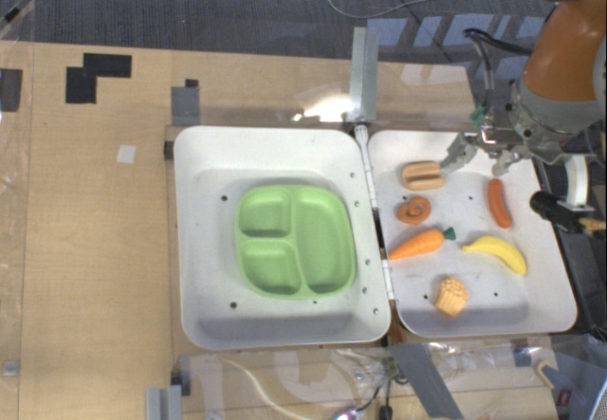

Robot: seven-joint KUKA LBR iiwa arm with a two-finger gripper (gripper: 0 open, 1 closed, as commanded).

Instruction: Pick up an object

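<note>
The right bin (550, 314) holds several toy foods: a hot dog in a bun (423, 175), a brown pretzel-like swirl (413, 210), a red sausage (499, 203), an orange carrot (418, 244), a yellow banana (497, 252) and a corn cob piece (450, 296). My gripper (482, 155) hovers over the bin's far edge, between the hot dog and the sausage. Its two fingers are spread apart and nothing sits between them.
The left bin (204, 219) holds a green divided tray (295, 240). A grey metal post (363, 77) rises behind the seam between the bins. Black cables run across the floor at the back right.
</note>
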